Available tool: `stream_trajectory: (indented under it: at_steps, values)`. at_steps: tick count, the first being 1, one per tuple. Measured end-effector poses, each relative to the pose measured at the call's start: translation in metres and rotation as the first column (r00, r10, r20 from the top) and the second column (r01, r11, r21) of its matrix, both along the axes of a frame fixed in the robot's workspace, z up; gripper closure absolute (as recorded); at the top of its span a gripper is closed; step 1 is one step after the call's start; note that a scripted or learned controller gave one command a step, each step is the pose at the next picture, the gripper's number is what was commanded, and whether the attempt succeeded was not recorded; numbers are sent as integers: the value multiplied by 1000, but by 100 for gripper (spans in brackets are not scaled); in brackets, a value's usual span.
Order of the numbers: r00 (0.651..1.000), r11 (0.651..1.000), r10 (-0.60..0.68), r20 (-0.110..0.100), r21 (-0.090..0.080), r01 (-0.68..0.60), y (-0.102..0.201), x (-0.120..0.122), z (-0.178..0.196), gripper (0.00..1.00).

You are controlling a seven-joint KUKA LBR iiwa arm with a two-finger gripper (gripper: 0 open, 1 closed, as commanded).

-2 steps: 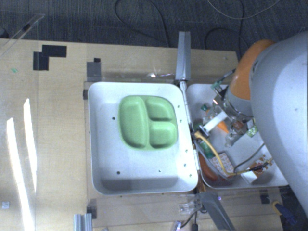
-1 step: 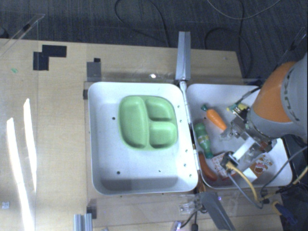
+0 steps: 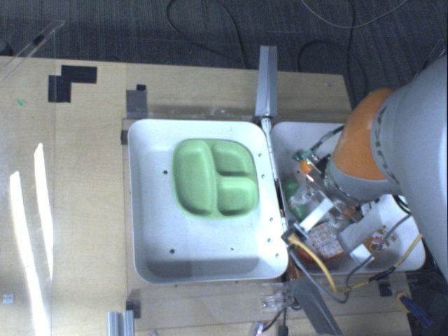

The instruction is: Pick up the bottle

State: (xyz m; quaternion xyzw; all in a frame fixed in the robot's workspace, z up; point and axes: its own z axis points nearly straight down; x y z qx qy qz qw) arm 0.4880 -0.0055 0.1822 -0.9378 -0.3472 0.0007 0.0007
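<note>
I saw the arm (image 3: 392, 145) reaching over the right bin (image 3: 290, 138), with its gripper (image 3: 325, 205) low among the clutter near that bin's left wall. What looked like the clear bottle (image 3: 299, 203) lay just beside the gripper, close to that wall. I could not tell whether the gripper was spread or pressed together. The left bin (image 3: 150, 187) held a green tray (image 3: 213, 177).

A divided tray (image 3: 214, 177) is set mid-frame in the left bin (image 3: 150, 208). In the right bin (image 3: 287, 142), a bottle (image 3: 302, 203) is lodged by the left wall, beneath the arm (image 3: 392, 145).
</note>
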Motion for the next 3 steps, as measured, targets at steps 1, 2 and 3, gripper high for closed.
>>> stream_trajectory:
  at_steps: [1, 2, 3]
  values:
    - [1000, 1000, 0, 0, 0, 0, 0, 0, 0, 0]
    - [1000, 1000, 0, 0, 0, 0, 0, 0, 0, 0]
    - [999, 999, -41, 0, -1, 41, -38, 56, 0, 0]
